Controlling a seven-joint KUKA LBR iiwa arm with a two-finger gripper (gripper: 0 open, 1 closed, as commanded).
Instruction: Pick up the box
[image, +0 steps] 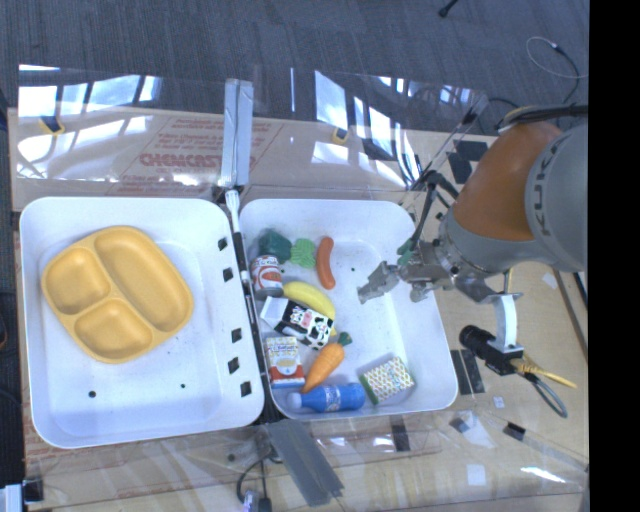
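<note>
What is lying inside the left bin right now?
Inside the left bin lies a yellow divided plate with three compartments, nothing in them. Whatever bin floor sits under the plate is covered and cannot be seen.

box (387, 379): yellow-green dotted pattern; carton (303, 321): black-white cow patches; tray (115, 292): plain yellow; bottle (328, 399): blue; banana (309, 297): yellow; carrot (324, 366): orange
</note>
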